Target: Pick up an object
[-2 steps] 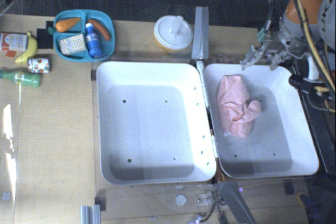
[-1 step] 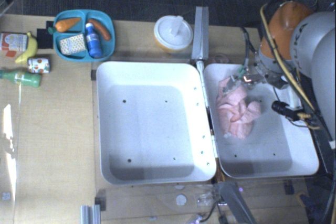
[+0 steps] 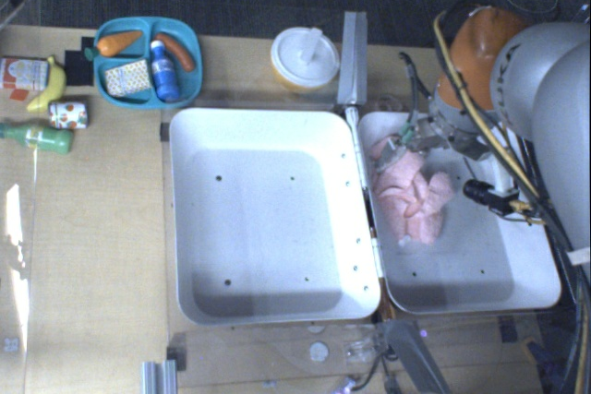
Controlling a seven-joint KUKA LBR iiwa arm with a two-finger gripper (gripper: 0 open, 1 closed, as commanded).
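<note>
A crumpled pink cloth (image 3: 413,194) lies in the right bin (image 3: 462,277), toward its far left part. My gripper (image 3: 413,140) hangs just above the cloth's far edge, at the end of the grey arm with the orange band (image 3: 476,51) reaching in from the right. The cloth's upper edge meets the gripper's tip, and I cannot see whether anything is held.
The left bin (image 3: 268,217) sits beside the right one, with a metal divider post (image 3: 351,60) at the back between them. A white lidded cup (image 3: 305,58) stands behind the left bin. A blue divided tray (image 3: 148,62) and small toys lie at the far left. Cables (image 3: 499,198) trail over the right bin.
</note>
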